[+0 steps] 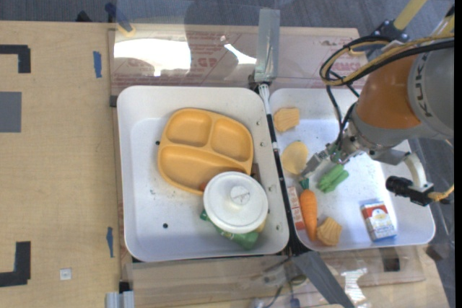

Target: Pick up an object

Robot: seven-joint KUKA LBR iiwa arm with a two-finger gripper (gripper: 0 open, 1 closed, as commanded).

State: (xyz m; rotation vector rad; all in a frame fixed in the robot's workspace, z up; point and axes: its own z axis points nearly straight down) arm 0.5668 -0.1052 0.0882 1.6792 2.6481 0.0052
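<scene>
Over the right bin [422, 231], fingers [317, 161].

The left bin [137, 177] holds an orange plate [206, 148] with three compartments, near its middle. A white lidded cup [236, 202] lies tilted over the plate's near-right edge. In the right bin [411, 227], a carrot [309, 209] lies by the left wall, a wafer [329, 231] touches its tip, and a small box [379, 220] sits near the right front corner
</scene>
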